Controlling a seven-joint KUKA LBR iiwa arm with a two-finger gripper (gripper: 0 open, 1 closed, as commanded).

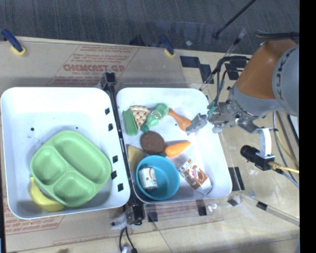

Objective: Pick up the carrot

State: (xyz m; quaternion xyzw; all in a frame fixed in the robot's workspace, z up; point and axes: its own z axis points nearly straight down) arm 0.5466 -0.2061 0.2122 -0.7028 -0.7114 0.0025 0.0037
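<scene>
The carrot (pixel 177 148) is found in the right bin (pixel 217 141), lying flat near the middle, with its thick end pointing to the right wall of that bin. A strip of bare white floor is seen between the carrot and this right wall, so some open room is left on that side. On the other sides the carrot is crowded: a brown round cookie (pixel 152 140) lies just to the left of the carrot, a blue bowl (pixel 157 177) sits just in front of the carrot, almost touching it, and a small printed carton (pixel 194 175) lies in front of the carrot and to the right. Behind the carrot a second orange piece (pixel 180 119) is seen, with a green bottle (pixel 156 115) and a waffle-like toy (pixel 139 115) further to the left of it.

The gripper (pixel 198 123) is placed behind the carrot and to the right, close to the second orange piece and well apart from the carrot itself. It is reached in over the right wall of the bin (the grey arm with its orange band stays outside, to the right of the carrot). Nothing is seen between the fingers; if they are spread or closed cannot be told.

Far to the left of the carrot, in the left bin (pixel 21 104), a green divided plate (pixel 71 167) is resting.
</scene>
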